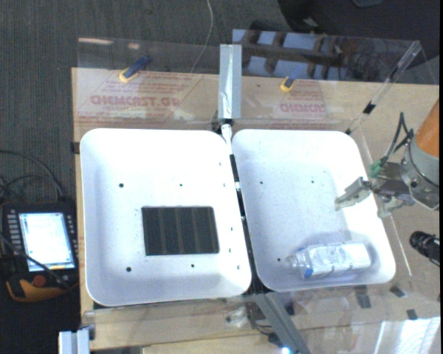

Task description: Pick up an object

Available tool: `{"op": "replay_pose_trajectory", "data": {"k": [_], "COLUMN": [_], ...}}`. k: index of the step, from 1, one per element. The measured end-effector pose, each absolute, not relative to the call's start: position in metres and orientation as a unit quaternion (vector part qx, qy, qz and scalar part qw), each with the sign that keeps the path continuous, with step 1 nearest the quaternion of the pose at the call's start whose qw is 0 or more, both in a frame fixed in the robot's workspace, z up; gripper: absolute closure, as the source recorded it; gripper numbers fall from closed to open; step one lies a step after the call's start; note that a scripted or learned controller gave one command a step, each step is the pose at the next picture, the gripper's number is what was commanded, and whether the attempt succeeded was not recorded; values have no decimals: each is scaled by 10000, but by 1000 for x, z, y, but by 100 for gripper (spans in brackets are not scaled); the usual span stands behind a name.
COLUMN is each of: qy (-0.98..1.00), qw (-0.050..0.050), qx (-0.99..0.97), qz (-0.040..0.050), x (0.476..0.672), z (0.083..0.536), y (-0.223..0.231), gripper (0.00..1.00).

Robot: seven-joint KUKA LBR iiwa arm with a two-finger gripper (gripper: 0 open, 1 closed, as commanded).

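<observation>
A clear plastic bottle [332, 260] lies on its side near the front edge of the right bin [295, 161]. The gripper [367, 196] hangs over that bin's right rim, apart from the bottle, fingers spread wide with nothing between them. A dark ridged panel [180, 230] lies flat in the left bin [118, 161].

Grey claw [369, 195] with pale fingers, green wiring, orange band above.
</observation>
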State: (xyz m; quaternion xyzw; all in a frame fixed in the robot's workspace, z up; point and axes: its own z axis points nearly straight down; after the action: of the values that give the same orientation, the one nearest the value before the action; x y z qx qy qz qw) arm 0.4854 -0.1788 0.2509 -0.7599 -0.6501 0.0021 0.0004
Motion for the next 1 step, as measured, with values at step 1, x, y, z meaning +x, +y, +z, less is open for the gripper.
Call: {"op": "replay_pose_trajectory", "data": {"k": [1], "qy": [-7473], "qw": [-35], "qx": [-6645], "qz": [-29], "x": [488], "z": [91], "y": [-128], "gripper": [0]}}
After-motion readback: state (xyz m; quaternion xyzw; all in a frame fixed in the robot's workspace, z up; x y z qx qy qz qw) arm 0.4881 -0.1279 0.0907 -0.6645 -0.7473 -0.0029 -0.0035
